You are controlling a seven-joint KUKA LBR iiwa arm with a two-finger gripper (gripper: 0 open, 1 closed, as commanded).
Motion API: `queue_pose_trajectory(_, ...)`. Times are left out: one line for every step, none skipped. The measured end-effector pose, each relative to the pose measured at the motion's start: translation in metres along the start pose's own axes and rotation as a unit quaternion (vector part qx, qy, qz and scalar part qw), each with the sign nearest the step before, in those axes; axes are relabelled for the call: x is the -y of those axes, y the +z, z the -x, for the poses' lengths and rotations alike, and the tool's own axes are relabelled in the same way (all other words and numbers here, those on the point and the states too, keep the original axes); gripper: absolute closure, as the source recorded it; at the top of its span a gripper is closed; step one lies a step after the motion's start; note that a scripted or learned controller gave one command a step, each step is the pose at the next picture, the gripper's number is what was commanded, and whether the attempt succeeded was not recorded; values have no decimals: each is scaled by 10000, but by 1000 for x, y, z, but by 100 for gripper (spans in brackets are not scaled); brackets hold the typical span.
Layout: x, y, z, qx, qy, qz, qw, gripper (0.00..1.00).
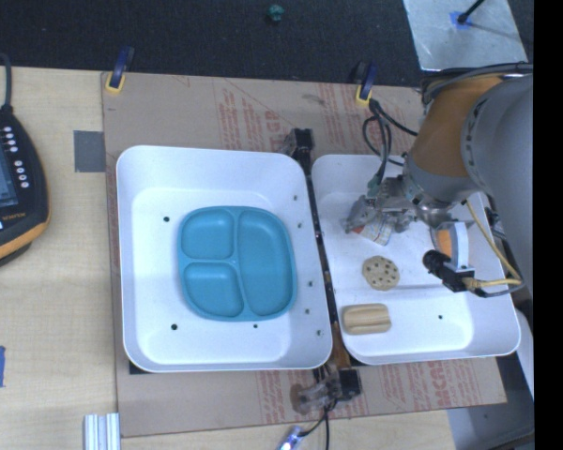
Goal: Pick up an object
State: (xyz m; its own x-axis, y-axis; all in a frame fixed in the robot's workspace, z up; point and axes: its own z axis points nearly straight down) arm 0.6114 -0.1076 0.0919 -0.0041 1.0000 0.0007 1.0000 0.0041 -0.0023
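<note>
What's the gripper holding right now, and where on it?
Nothing that can be seen. The gripper sits low in the right bin, apart from the cookie and the tan block, which both lie loose on the bin floor.

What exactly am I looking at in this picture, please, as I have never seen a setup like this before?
This is one photo from a fixed camera above a workbench, looking down at a slant. The large grey arm with an orange band entering from the right is a robot arm; at its end sits a two-finger gripper, its tool for grasping things. Its job here is to pick up an object.

On the bench lie two shallow white bins side by side. The left bin holds a light blue plastic plate with three compartments. The right bin, where the gripper hangs, holds a round tan cookie-like disc with dark spots and a tan bread-roll-shaped block. The picture shows nothing between the gripper's fingers. At the far left rests a black and orange handheld control pad.
</note>
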Motion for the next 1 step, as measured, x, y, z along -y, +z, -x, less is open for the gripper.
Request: queue_pose_trajectory(-45,-1,15,2,-9,2,10000,0)
